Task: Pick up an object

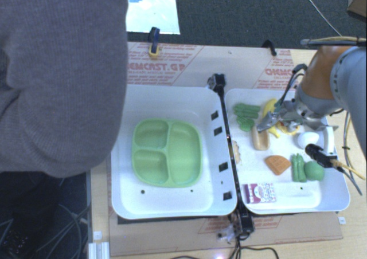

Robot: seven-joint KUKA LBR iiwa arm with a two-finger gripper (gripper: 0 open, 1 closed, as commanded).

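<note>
The right bin [330,195] holds several toy foods. They include green beans [246,112], a yellow banana [269,106], a tan bread roll [261,141], an orange wedge [278,164], a white egg [308,138], a green pickle [298,167] and a pink and white packet [261,193]. My gripper [268,121] reaches in from the right and hangs low at the upper end of the roll, beside the banana. The arm's wrist hides part of the yellow pieces. I see nothing lifted off the bin floor.
The left bin [172,93] holds a light green divided plate [167,152]. A black divider [226,143] runs between the bins. A large grey cloth-covered shape [57,63] covers the view's left side and overlaps the left bin's edge. Cables trail at the right.
</note>
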